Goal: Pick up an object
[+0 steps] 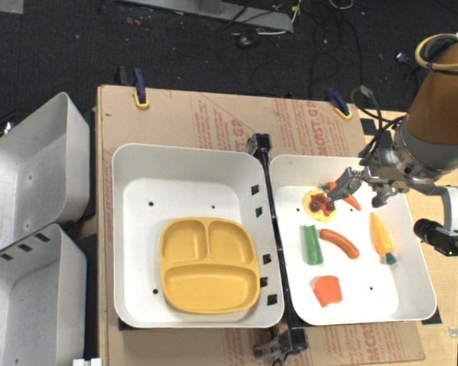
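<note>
Camera view takes in a brown bench (186, 119) bearing two shallow white bins side by side. Left bin (127, 234) carries a yellow divided tray (208, 265) toward its near edge, three compartments up. Right bin (411, 291) carries the small pieces. The arm (440, 98) reaches in over that bin's far right corner, orange band uppermost, grey wrist below it.

The gripper (337, 193) sits low over the far left part of the right bin, its dark fingers spread apart and nothing visibly clamped between them. Its fingertips are at, or just over, a small yellow-and-red piece (319, 207); contact cannot be judged.

Across the middle of the right bin, a red sausage (339, 242) lies slantwise, with a green stick (312, 245) just beside it toward the left wall. An orange carrot-like piece (381, 237) lies near the right wall, a small dark green tip at its near end. An orange-red block (327, 290) sits toward the near edge, apart from the others.
</note>
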### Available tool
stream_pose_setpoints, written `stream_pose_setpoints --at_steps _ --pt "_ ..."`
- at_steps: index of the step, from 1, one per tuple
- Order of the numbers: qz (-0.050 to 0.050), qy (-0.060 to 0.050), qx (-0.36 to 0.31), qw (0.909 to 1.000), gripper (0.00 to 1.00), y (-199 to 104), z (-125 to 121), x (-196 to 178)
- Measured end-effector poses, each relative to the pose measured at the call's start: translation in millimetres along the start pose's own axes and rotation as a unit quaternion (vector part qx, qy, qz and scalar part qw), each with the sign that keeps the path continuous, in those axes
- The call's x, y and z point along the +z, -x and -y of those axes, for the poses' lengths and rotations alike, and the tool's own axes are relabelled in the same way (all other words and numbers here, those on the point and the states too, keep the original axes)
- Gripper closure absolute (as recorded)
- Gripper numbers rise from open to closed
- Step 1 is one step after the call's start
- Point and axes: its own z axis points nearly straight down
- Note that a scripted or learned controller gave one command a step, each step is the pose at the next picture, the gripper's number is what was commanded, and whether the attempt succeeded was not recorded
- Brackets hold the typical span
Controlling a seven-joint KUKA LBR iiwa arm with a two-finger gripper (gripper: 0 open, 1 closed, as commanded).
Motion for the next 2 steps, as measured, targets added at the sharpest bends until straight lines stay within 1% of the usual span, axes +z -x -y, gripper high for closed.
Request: stream_pose_setpoints --at_steps 1,2 --pt "0.001 0.006 -0.001 1.0000 0.00 0 -2 -7" --pt "0.000 0.004 0.000 1.0000 0.00 -3 -1 37"
